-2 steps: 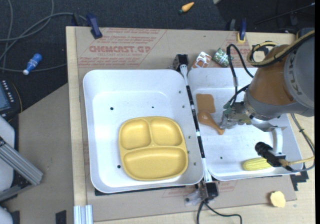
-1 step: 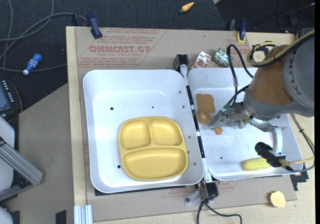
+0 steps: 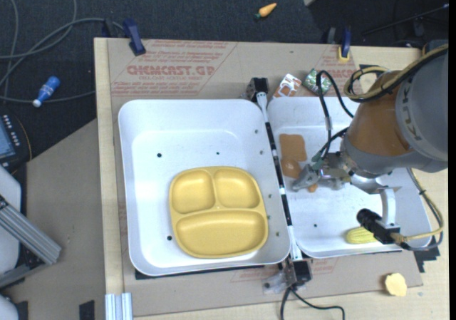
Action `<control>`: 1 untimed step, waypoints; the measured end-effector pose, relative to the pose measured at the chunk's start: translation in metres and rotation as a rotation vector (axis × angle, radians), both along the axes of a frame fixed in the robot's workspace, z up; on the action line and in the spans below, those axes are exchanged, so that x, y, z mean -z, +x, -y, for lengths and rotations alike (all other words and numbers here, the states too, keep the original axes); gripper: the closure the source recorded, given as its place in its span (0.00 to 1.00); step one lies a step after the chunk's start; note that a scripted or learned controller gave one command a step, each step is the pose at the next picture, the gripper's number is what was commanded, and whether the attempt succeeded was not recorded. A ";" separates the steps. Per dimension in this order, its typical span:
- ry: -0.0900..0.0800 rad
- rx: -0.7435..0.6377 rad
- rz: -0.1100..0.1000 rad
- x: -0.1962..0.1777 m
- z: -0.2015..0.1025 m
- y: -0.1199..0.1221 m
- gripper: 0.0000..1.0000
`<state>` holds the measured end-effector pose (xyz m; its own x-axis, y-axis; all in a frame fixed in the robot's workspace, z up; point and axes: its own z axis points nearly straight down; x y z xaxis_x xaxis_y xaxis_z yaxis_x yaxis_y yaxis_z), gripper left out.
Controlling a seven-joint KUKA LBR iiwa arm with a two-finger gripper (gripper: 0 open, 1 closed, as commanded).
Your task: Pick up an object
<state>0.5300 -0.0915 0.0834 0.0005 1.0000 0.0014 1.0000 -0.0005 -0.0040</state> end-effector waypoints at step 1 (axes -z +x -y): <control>-0.003 -0.002 0.008 -0.001 0.004 0.037 0.00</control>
<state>0.5665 -0.0955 0.0846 -0.0016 1.0000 -0.0018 1.0000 0.0016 0.0043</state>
